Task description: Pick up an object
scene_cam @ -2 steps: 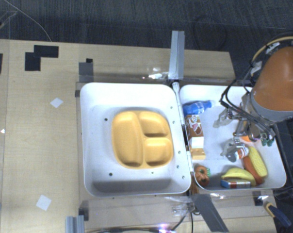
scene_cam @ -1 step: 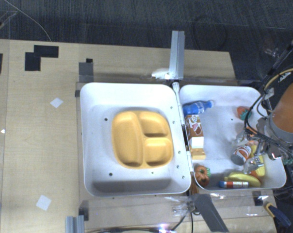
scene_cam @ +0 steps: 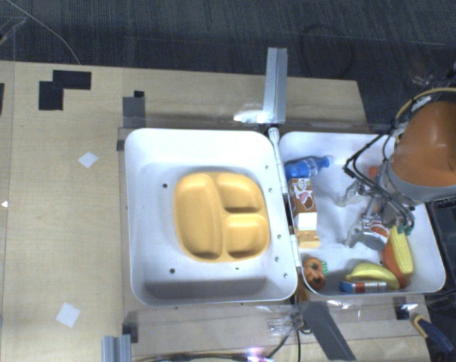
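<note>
Right bin [scene_cam: 432, 277], near edge: a banana [scene_cam: 373, 272] lies along the near wall, with a marker [scene_cam: 364, 286] touching its near side and a small orange toy [scene_cam: 313, 268] in the near-left corner. Just beyond, against the right wall, a corn cob [scene_cam: 400, 250] lies beside a carrot [scene_cam: 392, 261]. The end effector [scene_cam: 373, 228] hangs low over this cluster, just left of the corn; whether it is apart or together cannot be told, and nothing is visibly between its tips. A boxed item [scene_cam: 304, 211] runs along the left wall, with a blue-capped bottle [scene_cam: 305, 165] at the far-left corner.

Left bin [scene_cam: 137, 202]: a yellow tray [scene_cam: 220, 216] sits at its middle.

Assessment: the corn is the likeliest target. It appears to be a light, stiff plastic toy, probably slick and rounded, so liable to roll or squirt out. Grip across its midsection, square to its long axis. The adjoining carrot and wall limit clearance.
</note>
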`<state>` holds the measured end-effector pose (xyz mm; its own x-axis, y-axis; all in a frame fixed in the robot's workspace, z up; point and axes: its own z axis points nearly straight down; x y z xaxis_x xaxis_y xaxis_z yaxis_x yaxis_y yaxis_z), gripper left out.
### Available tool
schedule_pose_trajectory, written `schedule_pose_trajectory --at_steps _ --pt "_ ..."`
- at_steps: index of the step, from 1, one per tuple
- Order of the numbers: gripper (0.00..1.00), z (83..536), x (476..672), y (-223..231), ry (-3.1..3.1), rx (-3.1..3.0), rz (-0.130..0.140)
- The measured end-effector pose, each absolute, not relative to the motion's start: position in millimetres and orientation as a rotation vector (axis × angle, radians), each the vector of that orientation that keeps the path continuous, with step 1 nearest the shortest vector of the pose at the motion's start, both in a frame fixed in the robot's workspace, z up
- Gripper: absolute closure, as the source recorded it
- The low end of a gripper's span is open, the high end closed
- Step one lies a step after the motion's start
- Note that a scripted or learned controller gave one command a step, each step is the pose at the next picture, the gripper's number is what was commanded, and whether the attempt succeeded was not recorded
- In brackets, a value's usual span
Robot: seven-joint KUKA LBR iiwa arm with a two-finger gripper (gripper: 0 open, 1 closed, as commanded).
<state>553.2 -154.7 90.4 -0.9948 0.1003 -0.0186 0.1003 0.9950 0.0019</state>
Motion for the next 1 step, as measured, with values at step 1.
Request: schedule_pose_trajectory --at_steps 1 --pt "0.0 88.7 617.2 -177.7 3.013 0.842 0.002"
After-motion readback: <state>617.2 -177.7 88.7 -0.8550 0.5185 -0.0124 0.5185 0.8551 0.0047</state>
